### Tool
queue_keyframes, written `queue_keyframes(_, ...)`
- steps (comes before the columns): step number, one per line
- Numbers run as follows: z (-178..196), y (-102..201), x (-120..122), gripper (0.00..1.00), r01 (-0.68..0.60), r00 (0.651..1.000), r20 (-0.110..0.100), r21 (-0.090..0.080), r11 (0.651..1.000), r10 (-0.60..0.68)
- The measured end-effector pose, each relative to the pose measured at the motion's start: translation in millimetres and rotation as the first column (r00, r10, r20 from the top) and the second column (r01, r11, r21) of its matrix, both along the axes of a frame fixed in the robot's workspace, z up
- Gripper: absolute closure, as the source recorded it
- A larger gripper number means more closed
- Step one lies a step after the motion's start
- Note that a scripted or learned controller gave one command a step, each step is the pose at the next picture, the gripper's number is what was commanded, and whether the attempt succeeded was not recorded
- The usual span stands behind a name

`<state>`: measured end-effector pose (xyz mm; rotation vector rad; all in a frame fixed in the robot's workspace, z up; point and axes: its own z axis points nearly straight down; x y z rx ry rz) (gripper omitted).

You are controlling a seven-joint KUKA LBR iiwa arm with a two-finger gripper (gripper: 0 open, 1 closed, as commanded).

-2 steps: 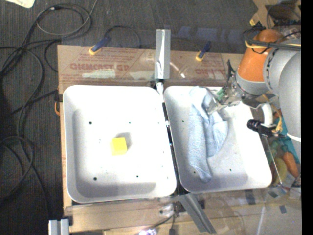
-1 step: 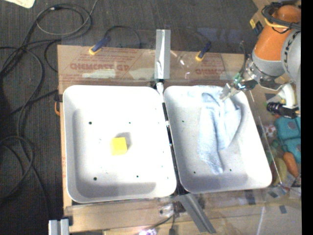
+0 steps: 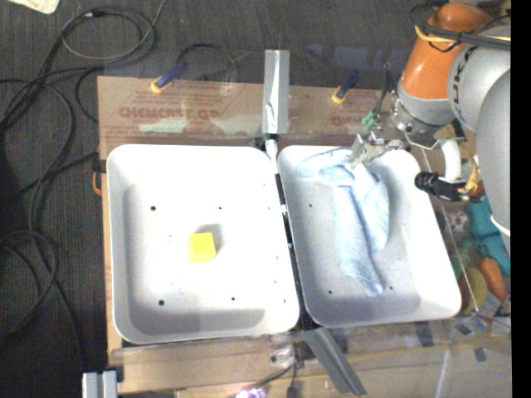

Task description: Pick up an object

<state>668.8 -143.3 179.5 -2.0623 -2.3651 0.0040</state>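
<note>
**Gripper at the far rim of the right bin, above a blue cloth**

You saw two white bins side by side on a cardboard sheet (image 3: 191, 110). The sheet bore faded red print; only a first line resembling "CHEMCORT" could be partly read, and the smaller text after it was too blurred to make out. Two blue-and-yellow clamps (image 3: 167, 79) held the sheet's far edge.

In the left bin (image 3: 124, 222) a small yellow block (image 3: 202, 247) lay alone near the centre of the floor. In the right bin (image 3: 423, 297) a pale blue cloth (image 3: 365, 218) stretched in a crumpled strip from the far rim towards the near right corner.

The gripper (image 3: 362, 152) hung at the far end of that cloth, beneath the orange band (image 3: 431, 56) of the arm. Its fingertips sat close together, right at the cloth's upper edge. You could not tell from this view whether they pinched the fabric or merely touched it, nor how wide they stood.
</note>
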Motion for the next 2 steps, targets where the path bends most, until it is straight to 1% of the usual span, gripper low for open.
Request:
queue_keyframes(1,0.0,-0.1,0.0,0.00,0.000,1.000,0.000,0.000,1.000,0.000)
queue_keyframes(2,-61.8,-24.8,-47.9,0.00,-0.098,0.995,0.000,-0.001,0.995,0.098)
